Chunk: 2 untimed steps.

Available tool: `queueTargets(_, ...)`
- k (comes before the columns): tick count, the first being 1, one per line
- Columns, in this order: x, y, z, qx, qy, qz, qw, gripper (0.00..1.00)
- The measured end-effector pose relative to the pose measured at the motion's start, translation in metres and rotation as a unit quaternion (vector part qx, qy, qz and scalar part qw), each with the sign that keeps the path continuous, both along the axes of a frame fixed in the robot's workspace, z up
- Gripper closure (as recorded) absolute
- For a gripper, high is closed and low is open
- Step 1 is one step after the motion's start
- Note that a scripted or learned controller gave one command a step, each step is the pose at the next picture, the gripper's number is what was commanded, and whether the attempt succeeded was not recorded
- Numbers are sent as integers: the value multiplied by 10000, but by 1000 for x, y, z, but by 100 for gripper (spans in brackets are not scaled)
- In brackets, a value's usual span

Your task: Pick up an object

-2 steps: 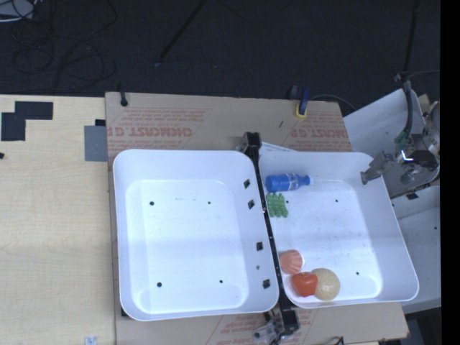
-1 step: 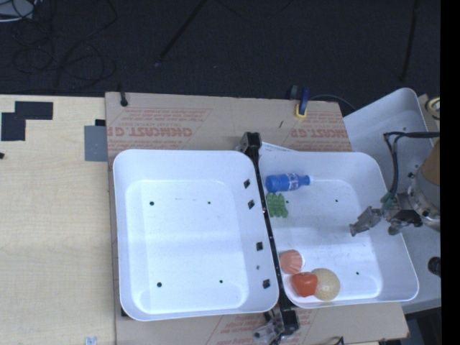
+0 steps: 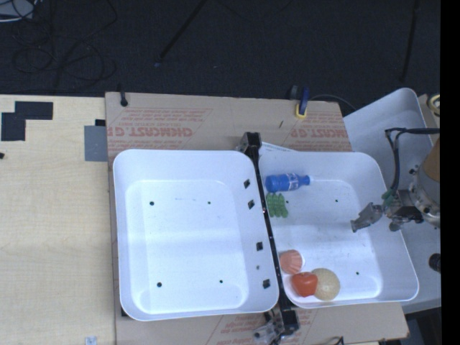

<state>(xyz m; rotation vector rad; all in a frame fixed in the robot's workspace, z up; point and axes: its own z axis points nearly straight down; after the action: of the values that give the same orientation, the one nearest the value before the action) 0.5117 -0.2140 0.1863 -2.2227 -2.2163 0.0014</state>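
The right bin (image 3: 359, 165) holds several small objects along its left side. A blue bottle (image 3: 286, 182) lies on its side near the divider, with a green ridged piece (image 3: 277, 205) just below it. At the front left corner sit a pale orange ball (image 3: 291, 261), a red item (image 3: 304, 284) and a cream ball (image 3: 327, 284), touching each other. My gripper (image 3: 379, 221) hovers over the right part of this bin, well to the right of all the objects. Its two fingers stand apart with nothing between them.
The left bin (image 3: 129, 185) lies beside the right one, split from it by a black clipped divider (image 3: 262, 221). Both rest on a cardboard sheet (image 3: 180, 124) on the wooden bench. A blue-and-yellow clamp (image 3: 302, 103) sits at the cardboard's far edge.
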Motion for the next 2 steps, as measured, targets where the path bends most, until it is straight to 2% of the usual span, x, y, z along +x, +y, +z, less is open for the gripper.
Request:
queueTargets(1, 42, 0, 81, -22, -53, 30, 10000, 0)
queueTargets(2, 56, 0, 96, -8, -16, 24, 10000, 0)
